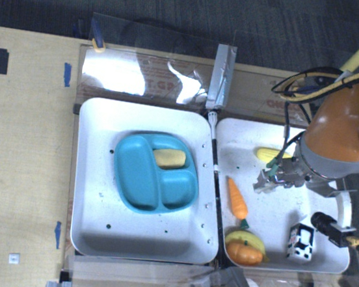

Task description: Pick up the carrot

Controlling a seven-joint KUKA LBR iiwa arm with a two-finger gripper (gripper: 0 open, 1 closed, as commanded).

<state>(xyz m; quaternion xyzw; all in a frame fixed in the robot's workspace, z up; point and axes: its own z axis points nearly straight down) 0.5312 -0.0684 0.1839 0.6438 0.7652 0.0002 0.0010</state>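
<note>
While the carrot (pixel 237 198) lies in the right bin (pixel 321 266), jaws (pixel 268 180) hover nearby; their state is unclear.

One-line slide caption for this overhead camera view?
Grey KUKA arm's gripper hovers in the right white bin, right of the untouched orange carrot; blue divided plate sits in the left bin.

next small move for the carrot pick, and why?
Probably shift the gripper left and slightly toward the near edge, to sit above the carrot. The carrot lies bare on the right bin's floor near the divider, nothing between the fingers, and the gripper hangs to its right, by the yellow piece.
</note>
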